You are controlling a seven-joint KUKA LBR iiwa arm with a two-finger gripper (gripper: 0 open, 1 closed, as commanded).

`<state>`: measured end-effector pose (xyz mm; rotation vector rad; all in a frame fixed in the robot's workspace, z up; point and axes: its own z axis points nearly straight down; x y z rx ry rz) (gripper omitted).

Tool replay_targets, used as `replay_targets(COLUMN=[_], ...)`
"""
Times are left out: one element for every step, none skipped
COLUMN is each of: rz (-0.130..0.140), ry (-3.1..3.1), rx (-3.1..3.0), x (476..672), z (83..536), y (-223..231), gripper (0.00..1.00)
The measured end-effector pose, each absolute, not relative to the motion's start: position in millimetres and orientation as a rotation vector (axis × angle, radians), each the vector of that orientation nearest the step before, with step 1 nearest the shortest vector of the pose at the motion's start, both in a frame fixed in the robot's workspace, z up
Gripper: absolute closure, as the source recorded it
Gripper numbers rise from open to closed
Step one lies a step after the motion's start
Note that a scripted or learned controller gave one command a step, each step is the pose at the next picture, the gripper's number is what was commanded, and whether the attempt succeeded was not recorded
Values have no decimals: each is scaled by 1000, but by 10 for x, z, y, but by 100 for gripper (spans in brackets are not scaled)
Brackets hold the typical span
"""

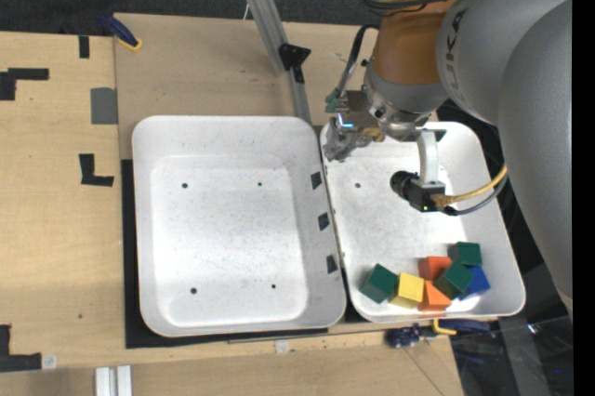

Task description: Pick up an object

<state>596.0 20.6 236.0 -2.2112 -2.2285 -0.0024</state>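
- Nearest edge: a cluster of coloured blocks (429,278) lies in the near corner of the right bin (372,208), pressed close to its near rim. Members touch or overlap: a green block (378,282) on the side towards the divider, a yellow block (407,289) just beside it, orange pieces (433,270) in the middle, a second green block (464,253) and a blue block (475,281) on the outer side. Any of these serves as the task's thing; none is lifted.
- Judgement: the packing leaves little room between blocks. The green block on the divider side has the most open floor around it and looks the easiest approach.
- Rim proximity: the near wall stands just behind the cluster, so a descent there risks a contact with the rim.
- Middle of the right bin: bare floor, open for travel from the far end to the cluster.
- Left bin (223,227): bare speckled floor; its inner wall touches the right bin's wall along the divider.
- Far end: the gripper (342,139) hangs over the far corner of the right bin, near the divider and well apart from the blocks. State of the jaws: cannot tell; nothing is seen between them.
- Beyond: a slanted metal strut (265,8) crosses the tabletop (56,227) just beside the wrist, limiting room on that side.
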Motion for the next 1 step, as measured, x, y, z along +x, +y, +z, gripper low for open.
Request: replay_targets(rz=[-2], ry=[-2228], rx=[-2211], x=[6012], z=[2435], y=[780], gripper=[100])
